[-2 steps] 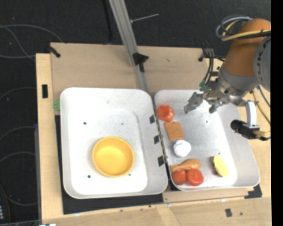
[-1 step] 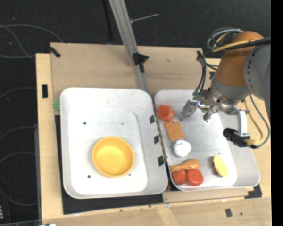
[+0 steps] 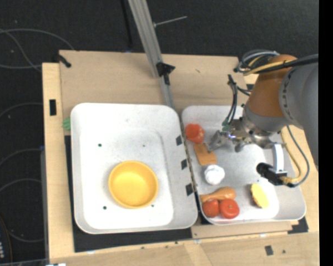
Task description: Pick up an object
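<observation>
Two red tomatoes (image 3: 221,208) at right bin's (image 3: 297,206) near rim, fingers (image 3: 217,141) blurred, grip state unclear

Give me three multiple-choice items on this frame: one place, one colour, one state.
1. Where is the bowl?
A. left bin
B. right bin
C. on the bench outside the bins

2. What colour is the bowl?
A. blue
B. yellow
C. green

3. How does the bowl sit?
A. upside down
B. on its side
C. upright, opening up

Answers:
1 A: it sits alone in the left bin, while the arm's pincer is over the right bin.
2 B: it is plainly yellow inside and on the rim.
3 C: its hollow faces the camera.
</observation>
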Robot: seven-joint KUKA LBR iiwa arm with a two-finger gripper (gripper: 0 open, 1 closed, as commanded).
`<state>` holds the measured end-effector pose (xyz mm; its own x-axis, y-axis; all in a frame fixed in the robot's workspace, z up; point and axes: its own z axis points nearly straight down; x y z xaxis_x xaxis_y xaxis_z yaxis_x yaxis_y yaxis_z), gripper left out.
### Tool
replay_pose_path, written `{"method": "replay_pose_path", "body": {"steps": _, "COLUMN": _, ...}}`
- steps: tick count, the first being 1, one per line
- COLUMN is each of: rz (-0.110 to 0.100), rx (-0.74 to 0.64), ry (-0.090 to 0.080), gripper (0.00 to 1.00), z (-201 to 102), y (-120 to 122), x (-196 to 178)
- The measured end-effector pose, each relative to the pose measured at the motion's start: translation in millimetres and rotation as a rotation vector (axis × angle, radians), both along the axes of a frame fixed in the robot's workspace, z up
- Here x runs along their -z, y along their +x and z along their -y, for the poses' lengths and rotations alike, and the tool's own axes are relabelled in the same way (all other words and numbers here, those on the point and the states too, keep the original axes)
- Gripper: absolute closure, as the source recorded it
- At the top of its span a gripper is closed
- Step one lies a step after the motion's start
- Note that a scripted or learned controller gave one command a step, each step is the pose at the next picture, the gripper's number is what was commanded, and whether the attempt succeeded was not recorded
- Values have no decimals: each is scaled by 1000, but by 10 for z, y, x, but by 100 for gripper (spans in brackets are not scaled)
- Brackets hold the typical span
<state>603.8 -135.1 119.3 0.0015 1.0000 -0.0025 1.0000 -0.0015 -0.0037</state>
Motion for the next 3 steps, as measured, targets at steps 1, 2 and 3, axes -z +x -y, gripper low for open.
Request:
{"method": "replay_pose_path", "body": {"steps": 1, "rz": 6, "rx": 4, "ry": 2, "gripper": 100, "z": 2, "y": 17, "x": -139}}
{"method": "replay_pose_path", "body": {"steps": 2, "rz": 10, "rx": -5, "ry": 2, "gripper": 100, "z": -55, "y": 54, "x": -601}}
{"method": "replay_pose_path", "body": {"steps": 3, "rz": 11, "rx": -5, "ry": 1, "gripper": 100, "z": -44, "y": 73, "x": -1095}}
